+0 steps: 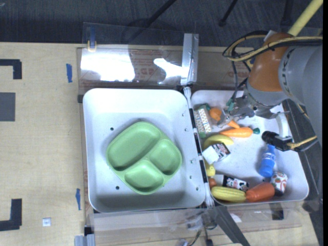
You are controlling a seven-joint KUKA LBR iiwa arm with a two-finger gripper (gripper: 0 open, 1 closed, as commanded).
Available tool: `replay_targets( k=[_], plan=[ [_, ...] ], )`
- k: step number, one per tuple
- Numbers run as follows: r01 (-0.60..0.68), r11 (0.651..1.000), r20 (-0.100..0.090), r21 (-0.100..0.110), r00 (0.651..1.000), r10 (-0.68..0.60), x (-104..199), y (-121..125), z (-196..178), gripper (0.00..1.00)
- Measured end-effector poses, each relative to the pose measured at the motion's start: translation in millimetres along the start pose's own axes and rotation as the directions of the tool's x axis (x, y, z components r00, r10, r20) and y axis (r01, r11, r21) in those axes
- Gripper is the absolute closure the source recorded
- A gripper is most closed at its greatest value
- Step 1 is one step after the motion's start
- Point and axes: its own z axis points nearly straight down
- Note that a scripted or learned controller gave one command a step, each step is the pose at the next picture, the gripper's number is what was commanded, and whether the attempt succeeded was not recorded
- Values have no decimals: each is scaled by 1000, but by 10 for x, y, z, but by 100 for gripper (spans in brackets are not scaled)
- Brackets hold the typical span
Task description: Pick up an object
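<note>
Camera view: I look down at a slant on two shallow white bins side by side; the arm (287, 70) reaches in from the right.
Gripper (237, 108): I see it low over the far end of the right bin (294, 181), just beside the carrot; whether it is wide, narrow or holding anything I cannot tell.
Task thing, location: I judge the toy carrot (237, 132) the likeliest object, since it lies nearest the tool, close to a yellow banana (217, 139).
Handling: it looks like light, stiff, smooth plastic, so I expect it to slip or roll; I would take it across the thick middle, not the tapered tip.
Other candidates: a blue bottle (267, 163), rounded and glossy; a second banana (228, 193) and a red pepper-like piece (261, 190) along the near wall; small printed cartons (203, 119), flat-sided and easier to pinch.
Left bin (97, 111): it holds a green divided tray (144, 156), matte, with three soft-edged compartments.
Risk: the items lie crowded, so I expect neighbours to be nudged.
</note>
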Motion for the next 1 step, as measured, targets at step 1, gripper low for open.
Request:
replay_targets(
  k=[1],
  plan=[
    [-110, 994, -2, -1, 994, 110, 463, -411, -883, 100]
  ],
)
